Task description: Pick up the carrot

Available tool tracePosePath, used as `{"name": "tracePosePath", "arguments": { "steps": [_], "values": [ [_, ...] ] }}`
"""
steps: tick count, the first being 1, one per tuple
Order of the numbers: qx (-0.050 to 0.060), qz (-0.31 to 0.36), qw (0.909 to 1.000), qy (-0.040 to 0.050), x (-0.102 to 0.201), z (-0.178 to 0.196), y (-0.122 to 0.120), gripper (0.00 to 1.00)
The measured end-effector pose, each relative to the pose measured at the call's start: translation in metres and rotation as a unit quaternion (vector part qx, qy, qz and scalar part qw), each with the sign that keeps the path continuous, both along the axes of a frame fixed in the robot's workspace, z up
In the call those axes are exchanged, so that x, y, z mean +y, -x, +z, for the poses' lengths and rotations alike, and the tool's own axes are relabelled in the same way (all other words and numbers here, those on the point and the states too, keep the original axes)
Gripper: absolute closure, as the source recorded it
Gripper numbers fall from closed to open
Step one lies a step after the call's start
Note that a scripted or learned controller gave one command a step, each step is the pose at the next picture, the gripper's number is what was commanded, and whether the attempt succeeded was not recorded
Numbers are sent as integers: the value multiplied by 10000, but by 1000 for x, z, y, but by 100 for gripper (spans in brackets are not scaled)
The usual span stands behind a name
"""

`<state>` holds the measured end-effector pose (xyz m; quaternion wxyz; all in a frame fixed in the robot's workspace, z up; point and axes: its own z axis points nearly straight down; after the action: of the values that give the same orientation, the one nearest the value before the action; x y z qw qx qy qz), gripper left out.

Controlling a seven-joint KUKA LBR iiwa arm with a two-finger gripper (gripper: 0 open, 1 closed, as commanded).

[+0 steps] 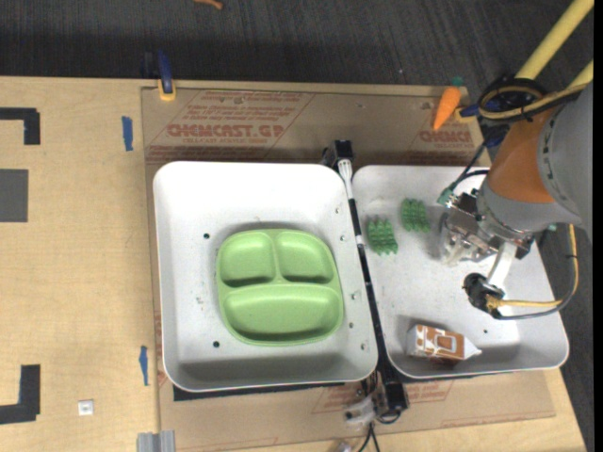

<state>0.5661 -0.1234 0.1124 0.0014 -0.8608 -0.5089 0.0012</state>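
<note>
**Carrot sits outside the bins while the arm hangs over the right one**

Now, starting at the far left of the bench point(75, 252), we have bare brown board with a few black tape marks, well left of the left bin point(184, 252). That left bin is the landmark: a shallow white tub, and lying in its middle is a green divided plate point(279, 285), three compartments, flat on the floor of the tub.

Just right of the left bin, touching it along a black seam, comes the right bin point(528, 342). Close to that seam, near the left bin's right wall, sits a green ridged block point(381, 235), and a second green block point(414, 215) lies a little further right and slightly higher in the view. Down toward the near edge, right of the left bin's lower corner, a small brown and white box point(436, 343) rests on its side.

Further right again, the gripper point(468, 238) hovers above the right bin's floor, the grey arm with its orange band behind it. Whether it is spread or pressed together, I cannot tell from this angle; nothing is seen pinched in it.

And the carrot point(447, 107)? It lies on the cardboard beyond the right bin's far rim, up and right of the left bin, well apart from the gripper.
</note>
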Motion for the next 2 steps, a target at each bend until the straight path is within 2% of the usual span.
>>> {"name": "tracePosePath", "arguments": {
  "steps": [1, 2],
  "values": [
    [-15, -440, 9990, 6, 21, -12, -33, 100],
    [-16, -89, 10000, 9, 29, -14, -43, 100]
  ]
}}
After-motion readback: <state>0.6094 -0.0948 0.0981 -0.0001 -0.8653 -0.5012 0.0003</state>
